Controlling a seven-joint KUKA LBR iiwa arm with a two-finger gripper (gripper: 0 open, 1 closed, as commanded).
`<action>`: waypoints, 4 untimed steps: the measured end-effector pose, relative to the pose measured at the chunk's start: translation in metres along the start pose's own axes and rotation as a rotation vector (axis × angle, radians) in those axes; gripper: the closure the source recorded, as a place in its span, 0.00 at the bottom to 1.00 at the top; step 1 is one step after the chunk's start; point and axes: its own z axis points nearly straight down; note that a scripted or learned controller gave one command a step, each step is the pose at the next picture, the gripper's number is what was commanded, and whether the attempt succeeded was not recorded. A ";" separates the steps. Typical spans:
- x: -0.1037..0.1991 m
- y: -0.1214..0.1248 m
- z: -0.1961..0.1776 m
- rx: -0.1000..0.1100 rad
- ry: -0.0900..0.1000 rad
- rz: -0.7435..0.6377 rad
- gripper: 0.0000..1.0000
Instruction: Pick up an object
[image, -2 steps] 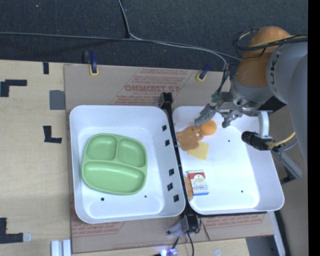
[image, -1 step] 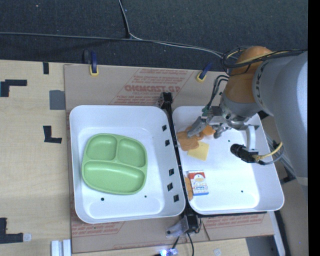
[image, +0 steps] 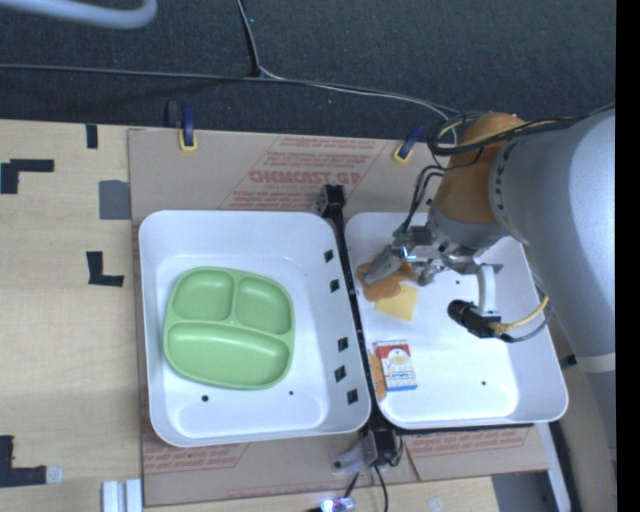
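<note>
Lying near front of right bin (image: 530, 405): small red-and-white carton (image: 397, 366). Behind it, yellow wedge (image: 397, 302) touching brown bread-like piece (image: 380, 278). Gripper (image: 420, 258) low over brown piece; finger spread unclear. Left bin (image: 160, 235) holds green divided plate (image: 230, 327).

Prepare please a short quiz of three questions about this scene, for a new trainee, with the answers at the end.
1. True or false: the green divided plate lies in the left bin.
2. Which thing lies nearest the front edge of the right bin? A) the yellow wedge B) the small red and white box C) the brown item
3. Fill in: the gripper is over the ____ bin.

Key
1. True.
2. B; the box lies below the yellow wedge in the view, toward the front edge.
3. Right; it is at the back left part, by the brown item and the wedge.
</note>
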 end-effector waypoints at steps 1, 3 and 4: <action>0.000 0.002 -0.016 -0.003 0.000 -0.002 1.00; 0.009 0.008 -0.118 -0.004 0.000 -0.001 1.00; 0.009 0.009 -0.131 -0.001 0.000 0.000 1.00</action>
